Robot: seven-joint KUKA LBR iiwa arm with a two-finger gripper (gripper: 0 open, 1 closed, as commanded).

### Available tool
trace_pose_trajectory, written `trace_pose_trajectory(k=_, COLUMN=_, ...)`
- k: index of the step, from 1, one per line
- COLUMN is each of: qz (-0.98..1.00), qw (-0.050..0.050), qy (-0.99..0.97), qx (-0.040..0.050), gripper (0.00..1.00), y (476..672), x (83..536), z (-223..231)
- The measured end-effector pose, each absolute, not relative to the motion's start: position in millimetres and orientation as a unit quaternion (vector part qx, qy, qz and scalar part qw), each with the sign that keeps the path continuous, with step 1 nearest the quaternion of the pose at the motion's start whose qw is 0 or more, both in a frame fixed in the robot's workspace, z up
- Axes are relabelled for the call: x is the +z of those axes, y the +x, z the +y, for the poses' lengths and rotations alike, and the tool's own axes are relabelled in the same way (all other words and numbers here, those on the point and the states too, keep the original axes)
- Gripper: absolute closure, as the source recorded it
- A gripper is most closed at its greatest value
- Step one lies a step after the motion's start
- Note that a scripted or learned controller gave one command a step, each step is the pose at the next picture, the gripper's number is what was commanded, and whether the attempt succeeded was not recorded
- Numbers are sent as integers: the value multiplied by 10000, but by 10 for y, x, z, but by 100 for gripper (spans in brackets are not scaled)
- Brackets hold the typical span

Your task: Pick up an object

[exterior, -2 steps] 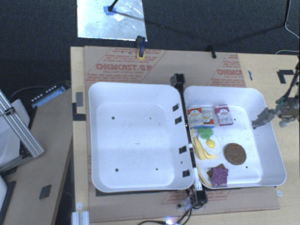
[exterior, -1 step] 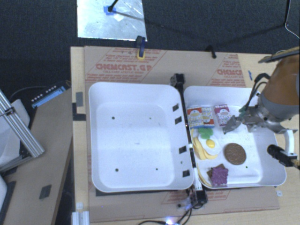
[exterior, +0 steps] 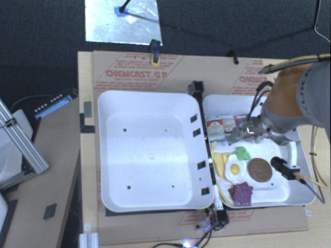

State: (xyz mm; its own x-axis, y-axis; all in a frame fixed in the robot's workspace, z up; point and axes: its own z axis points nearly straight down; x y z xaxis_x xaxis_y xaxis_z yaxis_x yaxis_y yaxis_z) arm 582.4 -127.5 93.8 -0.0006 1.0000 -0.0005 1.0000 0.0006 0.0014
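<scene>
The right bin (exterior: 289,192) holds several toy foods. A small white, red and blue box (exterior: 219,127) lies at its far left. A green piece (exterior: 242,152), a brown round patty (exterior: 259,170), a fried egg (exterior: 234,170), a yellow piece (exterior: 220,164) and a purple piece (exterior: 241,192) lie nearer the front. My gripper (exterior: 239,135) hangs low over the bin, just right of the box and just above the green piece. Nothing visibly sits in its grasp. A dark pinkish item (exterior: 241,120) is partly hidden behind it.
The left bin (exterior: 150,154) stands beside the right one, with a black divider (exterior: 204,138) between them. Both rest on a brown cardboard sheet (exterior: 134,74). A yellow and blue clamp (exterior: 154,53) sits at the sheet's far edge.
</scene>
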Motion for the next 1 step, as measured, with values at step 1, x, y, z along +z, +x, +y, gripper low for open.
trace_pose_trajectory(k=1, qz=7059, qw=-11, qy=7083, qx=-17, gripper=0, y=5207, x=836, z=-1564)
